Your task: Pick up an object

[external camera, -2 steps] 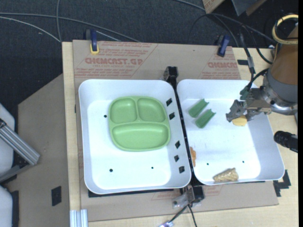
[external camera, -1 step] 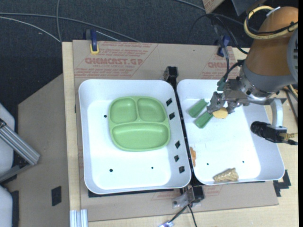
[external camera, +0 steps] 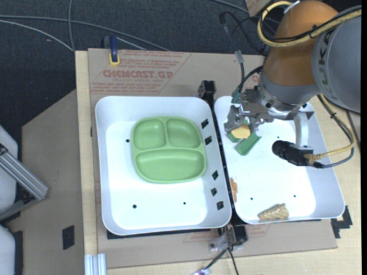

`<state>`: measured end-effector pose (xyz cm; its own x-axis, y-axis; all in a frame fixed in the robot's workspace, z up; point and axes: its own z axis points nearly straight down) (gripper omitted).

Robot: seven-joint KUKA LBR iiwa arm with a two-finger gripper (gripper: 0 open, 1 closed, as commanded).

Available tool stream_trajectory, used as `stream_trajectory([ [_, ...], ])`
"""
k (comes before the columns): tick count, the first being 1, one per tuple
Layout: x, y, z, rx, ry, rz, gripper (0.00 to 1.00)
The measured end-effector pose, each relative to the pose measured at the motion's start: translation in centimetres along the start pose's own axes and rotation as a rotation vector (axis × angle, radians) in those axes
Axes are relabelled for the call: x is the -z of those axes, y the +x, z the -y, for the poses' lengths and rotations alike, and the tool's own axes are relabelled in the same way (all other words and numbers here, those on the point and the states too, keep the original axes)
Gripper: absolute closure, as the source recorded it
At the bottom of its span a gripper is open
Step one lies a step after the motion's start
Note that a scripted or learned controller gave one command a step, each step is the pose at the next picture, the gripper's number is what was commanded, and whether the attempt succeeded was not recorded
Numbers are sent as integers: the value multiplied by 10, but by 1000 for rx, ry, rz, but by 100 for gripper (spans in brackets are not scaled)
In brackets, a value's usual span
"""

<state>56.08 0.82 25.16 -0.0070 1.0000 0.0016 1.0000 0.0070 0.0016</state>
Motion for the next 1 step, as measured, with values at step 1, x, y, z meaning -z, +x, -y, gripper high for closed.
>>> stream_trajectory([
  [1, -17, 51, -22, -1, 1, 0, 100],
])
